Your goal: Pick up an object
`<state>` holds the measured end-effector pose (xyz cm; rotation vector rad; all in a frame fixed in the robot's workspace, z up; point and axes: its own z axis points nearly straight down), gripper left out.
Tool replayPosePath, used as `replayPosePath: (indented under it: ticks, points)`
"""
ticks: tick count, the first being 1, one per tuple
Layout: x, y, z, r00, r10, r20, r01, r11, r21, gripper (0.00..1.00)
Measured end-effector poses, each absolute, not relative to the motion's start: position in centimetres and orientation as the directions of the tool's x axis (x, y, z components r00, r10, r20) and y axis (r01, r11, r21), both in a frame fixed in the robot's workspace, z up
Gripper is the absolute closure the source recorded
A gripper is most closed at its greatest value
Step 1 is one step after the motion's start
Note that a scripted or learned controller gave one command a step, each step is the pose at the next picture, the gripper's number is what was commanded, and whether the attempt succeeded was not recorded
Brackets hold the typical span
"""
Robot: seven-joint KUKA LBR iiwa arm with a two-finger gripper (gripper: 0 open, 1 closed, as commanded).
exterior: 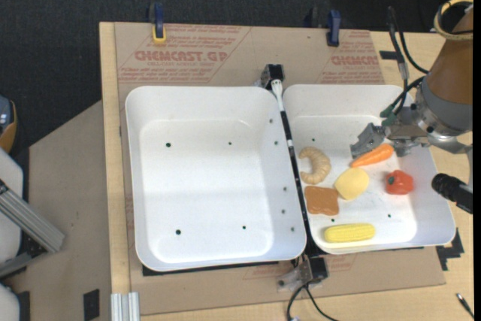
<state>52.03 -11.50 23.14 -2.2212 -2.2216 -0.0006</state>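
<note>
Now the arm (451, 79) comes in from the right side and its gripper (373, 139) is low inside the right bin (331, 98), near the far right part of it. The fingers look grey and they point toward the left, just above the thick end of a toy carrot (373, 155). It is not possible to tell if the fingers are spread or pressed together, because the angle hides the gap, and no object is seen between them.

All the toy food lies in the right bin. The carrot is orange and lies at a slant, with its pointed end toward the left. Just below it there is a yellow lemon (352, 183) (round, a little like a potato), and the carrot tip is very near to it. To the right of the lemon sits a red tomato (400, 182), apart from the others. To the left of the lemon lies a pale croissant (315, 165), curved, close to the wall between the bins. Under the croissant a brown slice of toast (322, 201) touches the lemon's lower left side. Near the front edge a yellow corn cob (349, 234) lies flat

The left bin (150, 162) stands beside, and both bins rest on a cardboard sheet (225, 49) fixed with blue clamps (157, 13)
</note>
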Motion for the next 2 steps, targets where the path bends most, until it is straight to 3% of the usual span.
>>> replayPosePath:
  ticks: [1, 2]
  points:
    - [56.2, -11.4, 13.1, -0.002, 1.000, 0.002, 1.000, 0.002, -0.008, 0.00]
    - [61.0, -19.3, 8.2, 0.004, 1.000, -0.004, 1.000, -0.004, 0.002, 0.00]
